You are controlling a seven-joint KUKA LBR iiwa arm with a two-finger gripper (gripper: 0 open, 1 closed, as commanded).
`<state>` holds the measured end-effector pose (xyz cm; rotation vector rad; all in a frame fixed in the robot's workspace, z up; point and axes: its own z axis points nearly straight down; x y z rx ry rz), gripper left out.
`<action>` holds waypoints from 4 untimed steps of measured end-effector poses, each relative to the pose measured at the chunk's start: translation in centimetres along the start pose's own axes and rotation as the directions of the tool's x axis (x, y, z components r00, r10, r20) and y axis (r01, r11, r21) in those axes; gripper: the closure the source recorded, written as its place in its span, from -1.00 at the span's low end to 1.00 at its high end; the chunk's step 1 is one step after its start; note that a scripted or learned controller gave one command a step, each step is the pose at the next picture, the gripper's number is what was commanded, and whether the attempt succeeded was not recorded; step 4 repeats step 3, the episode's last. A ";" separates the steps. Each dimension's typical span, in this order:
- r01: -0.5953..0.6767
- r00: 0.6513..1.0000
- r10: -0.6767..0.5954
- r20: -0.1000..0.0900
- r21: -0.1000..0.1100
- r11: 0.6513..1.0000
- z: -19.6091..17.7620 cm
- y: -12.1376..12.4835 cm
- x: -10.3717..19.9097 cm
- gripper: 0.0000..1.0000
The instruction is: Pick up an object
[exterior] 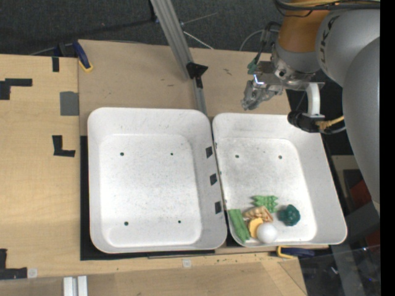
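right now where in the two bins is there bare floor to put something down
The left bin offers bare floor wall to wall. In the right bin, the far and middle floor is bare, from the divider across to the right wall. Its near corner is crowded: green leafy piece, dark green lump, white ball and tan piece bunch together.

A pale wooden counter (142, 73) carries black tape marks (60, 145) and a grey patch (69, 103) toward its left side. A slanted metal rail (171, 26) runs down from the top and ends in a black bracket (196, 70) near the far edge of the bins. A blue and yellow clamp (83, 57) sits at the counter's far left corner, with dark carpet (74, 8) behind.
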<state>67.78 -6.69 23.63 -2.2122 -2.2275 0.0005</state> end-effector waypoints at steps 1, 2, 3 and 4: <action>0.001 1.000 -0.001 -0.001 0.000 1.000 0.6 0.2 6.4 1.00; -0.001 1.000 0.001 0.000 0.001 1.000 0.5 -0.6 11.1 1.00; 0.000 1.000 0.000 0.000 -0.001 1.000 -0.4 -0.5 16.4 1.00; 0.000 1.000 0.000 0.000 -0.001 1.000 -0.4 -0.5 16.4 1.00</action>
